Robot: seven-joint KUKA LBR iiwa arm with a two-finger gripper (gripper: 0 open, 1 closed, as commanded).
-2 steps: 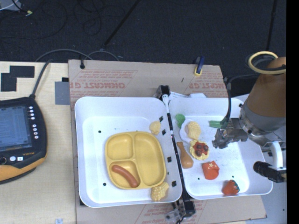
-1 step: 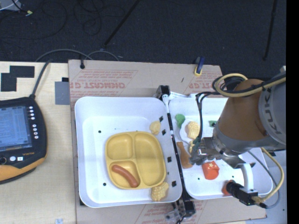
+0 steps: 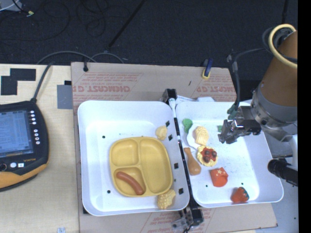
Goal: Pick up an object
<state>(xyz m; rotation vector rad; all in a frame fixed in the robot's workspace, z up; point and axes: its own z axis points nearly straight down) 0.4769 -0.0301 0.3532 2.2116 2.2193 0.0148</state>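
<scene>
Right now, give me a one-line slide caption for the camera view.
Arm's hand poised over the right bin of toy food; yellow divided plate with a sausage in the left bin.

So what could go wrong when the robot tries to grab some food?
The gripper hovers over the right bin, where the pizza slice, drumstick and pale yellow food lie crowded together. It might pinch two at once, or nudge one away and come up with nothing.
</scene>
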